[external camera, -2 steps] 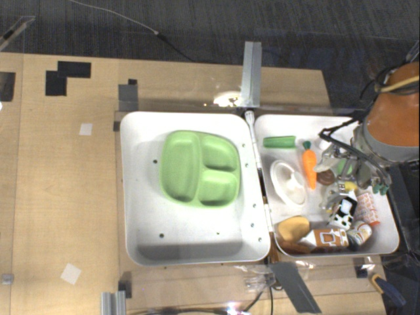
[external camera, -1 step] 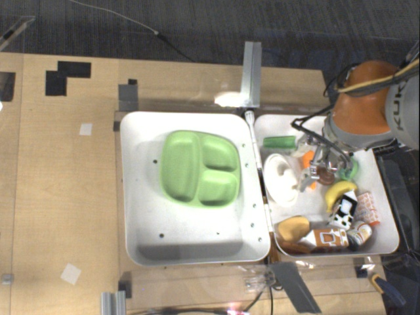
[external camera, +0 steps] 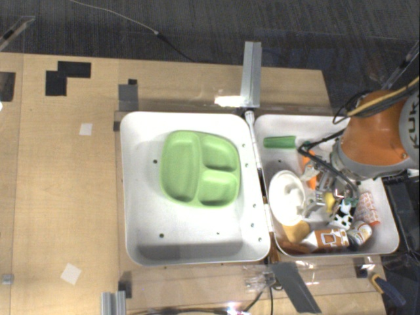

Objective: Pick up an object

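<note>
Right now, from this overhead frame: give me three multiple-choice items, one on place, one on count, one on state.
1. The green divided plastic tray lies in:
A. the left white bin
B. the right white bin
C. the bare bench

2. Compartments in that tray:
A. one
B. three
C. six

3. The end effector is:
A. over the left bin
B. parked off the bench
C. down among the right bin's clutter

Key: 1 A, it sits alone there; 2 B, one long, two small; 3 C, beside the white round bowl.

Bench: you see a pale wooden bench (external camera: 59, 195) with black cut-outs.
Floor: dark grey carpet (external camera: 197, 8), a thin cable (external camera: 98, 8) across it.
</note>
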Available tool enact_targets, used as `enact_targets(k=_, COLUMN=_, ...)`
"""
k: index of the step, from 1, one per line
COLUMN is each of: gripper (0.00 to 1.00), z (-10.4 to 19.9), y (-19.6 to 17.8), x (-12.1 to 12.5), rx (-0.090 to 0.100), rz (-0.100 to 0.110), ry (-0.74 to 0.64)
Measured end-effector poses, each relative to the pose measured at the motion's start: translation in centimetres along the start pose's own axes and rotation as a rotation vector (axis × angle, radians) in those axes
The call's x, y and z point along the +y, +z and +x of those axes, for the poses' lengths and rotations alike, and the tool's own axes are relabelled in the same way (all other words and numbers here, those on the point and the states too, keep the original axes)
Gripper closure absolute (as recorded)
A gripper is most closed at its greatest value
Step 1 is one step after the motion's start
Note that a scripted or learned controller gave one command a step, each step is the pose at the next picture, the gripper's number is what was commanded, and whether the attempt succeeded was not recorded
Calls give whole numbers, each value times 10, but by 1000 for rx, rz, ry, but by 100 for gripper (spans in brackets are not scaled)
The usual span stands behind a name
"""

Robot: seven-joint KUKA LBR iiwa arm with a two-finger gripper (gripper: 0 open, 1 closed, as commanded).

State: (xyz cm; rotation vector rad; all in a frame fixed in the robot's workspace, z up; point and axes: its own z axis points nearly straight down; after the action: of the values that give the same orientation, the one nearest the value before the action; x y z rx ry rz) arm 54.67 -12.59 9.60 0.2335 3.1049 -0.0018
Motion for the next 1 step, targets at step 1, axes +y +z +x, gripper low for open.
enact_targets(k=1, gripper=0, z=-30, y=1, x=1, rx=4, rz=1, ry=26)
